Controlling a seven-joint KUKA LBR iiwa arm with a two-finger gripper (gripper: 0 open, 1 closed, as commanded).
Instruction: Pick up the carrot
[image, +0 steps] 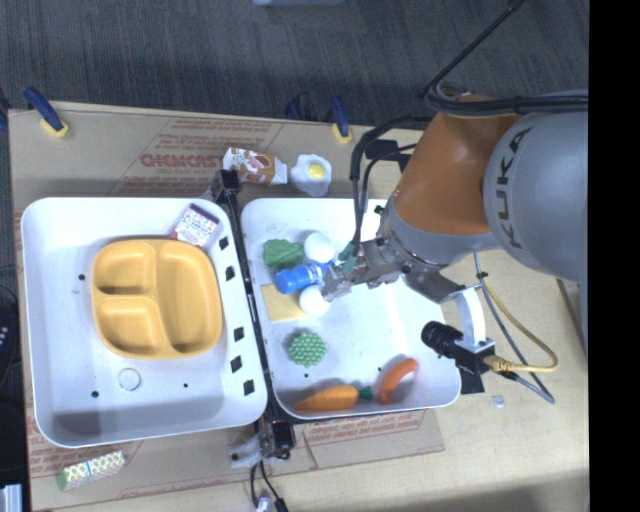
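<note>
1. the carrot (328, 399) lies on its side along the near edge of the right bin (432, 398), close to that bin's near-left corner, its green tip pointing toward the bin's right side.
2. just beside that green tip, nearer the near-right corner, sits a red-orange sausage-like piece (397, 377); it looks close enough to get in the way of a grasp at that end.
3. the carrot looks like a moulded toy: probably light, stiff and smooth, so it may slip or roll under a pinch. my judgement is to grip it across the thick orange middle, clear of the tapered end and the bin wall.
4. the gripper (340, 277) hovers over the middle of the right bin, well apart from the carrot, among a blue-and-white bottle (298, 278), a white ball (317, 245) and a leafy green piece (282, 252); whether the claw is spread or pinched i cannot tell.
5. a bumpy green ball (306, 347) and a yellow slice (283, 304) lie between that cluster and the carrot.
6. the left bin (40, 300) holds a yellow divided plate (157, 296).
7. readable writing: "kuka" on the grey arm (530, 190). red print on the cardboard sheet (150, 150) under the bins is too faint to read for certain.
</note>
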